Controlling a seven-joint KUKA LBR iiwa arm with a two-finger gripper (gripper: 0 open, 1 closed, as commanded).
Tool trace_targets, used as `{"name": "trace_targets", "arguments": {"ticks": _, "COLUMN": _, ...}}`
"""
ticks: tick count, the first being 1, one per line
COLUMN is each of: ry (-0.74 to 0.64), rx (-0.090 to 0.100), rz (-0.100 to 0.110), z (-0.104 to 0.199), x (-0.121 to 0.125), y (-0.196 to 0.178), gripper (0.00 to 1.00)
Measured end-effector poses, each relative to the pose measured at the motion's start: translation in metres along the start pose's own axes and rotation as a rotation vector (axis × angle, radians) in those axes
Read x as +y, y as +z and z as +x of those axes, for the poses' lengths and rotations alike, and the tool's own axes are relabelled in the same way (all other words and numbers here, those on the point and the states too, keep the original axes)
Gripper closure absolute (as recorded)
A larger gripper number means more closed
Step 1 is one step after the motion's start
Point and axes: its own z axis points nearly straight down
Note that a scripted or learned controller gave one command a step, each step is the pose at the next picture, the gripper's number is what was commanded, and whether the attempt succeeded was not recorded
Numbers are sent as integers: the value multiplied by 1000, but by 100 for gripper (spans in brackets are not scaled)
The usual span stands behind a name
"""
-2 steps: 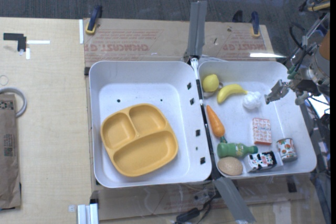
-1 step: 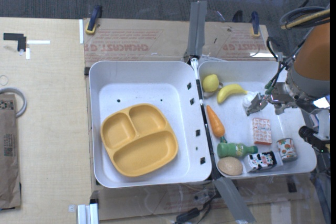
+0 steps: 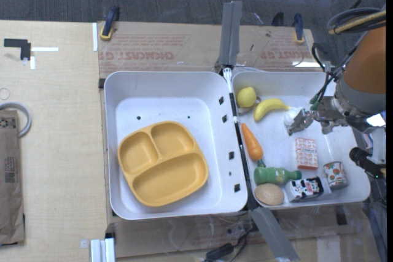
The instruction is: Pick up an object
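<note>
While nothing sits between my fingers yet, the likeliest thing to take is the banana (image 3: 270, 108), lying in the right bin (image 3: 344, 80) just beside the lemon (image 3: 245, 96). My gripper (image 3: 299, 121) hangs just right of the banana's tip, its jaws apart and gripping nothing. Below me lie the small carton (image 3: 306, 152), the carrot (image 3: 252, 141), the green bottle (image 3: 275, 175) and the tin can (image 3: 334, 174). If I descend here, I judge I could clip the curved banana off-centre and roll it away, or close on bare bin floor.
</note>
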Motion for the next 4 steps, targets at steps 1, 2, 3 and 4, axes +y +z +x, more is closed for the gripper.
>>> {"name": "trace_targets", "arguments": {"ticks": 1, "ry": 262, "rx": 0, "rz": 1, "z": -21, "x": -19, "y": 91, "gripper": 0}}
{"name": "trace_targets", "arguments": {"ticks": 2, "ry": 186, "rx": 0, "rz": -1, "z": 4, "x": -10, "y": 61, "gripper": 0}}
{"name": "trace_targets", "arguments": {"ticks": 3, "ry": 475, "rx": -2, "rz": -13, "z": 33, "x": 42, "y": 83, "gripper": 0}}
{"name": "trace_targets", "arguments": {"ticks": 4, "ry": 895, "rx": -1, "rz": 2, "z": 56, "x": 18, "y": -9, "gripper": 0}}
